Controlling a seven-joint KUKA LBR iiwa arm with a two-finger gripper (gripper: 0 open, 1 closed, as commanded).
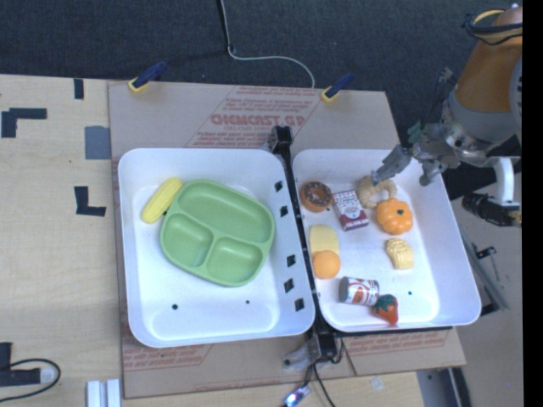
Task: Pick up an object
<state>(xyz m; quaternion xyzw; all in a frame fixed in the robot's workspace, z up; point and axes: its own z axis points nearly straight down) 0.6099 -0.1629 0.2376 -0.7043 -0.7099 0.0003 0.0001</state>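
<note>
The right bin holds several toy foods: a chocolate donut, a red and white carton, a beige lump, an orange pumpkin, a yellow corn piece, a pale yellow block, an orange ball, a small can and a strawberry. My gripper hangs over the bin's far right corner, open, with nothing between its fingers. One fingertip is just above the beige lump and the pumpkin.
The left bin holds a green divided plate and a yellow corn cob by its far left corner. A black divider with clips runs between the bins. The arm's orange band rises at the right.
</note>
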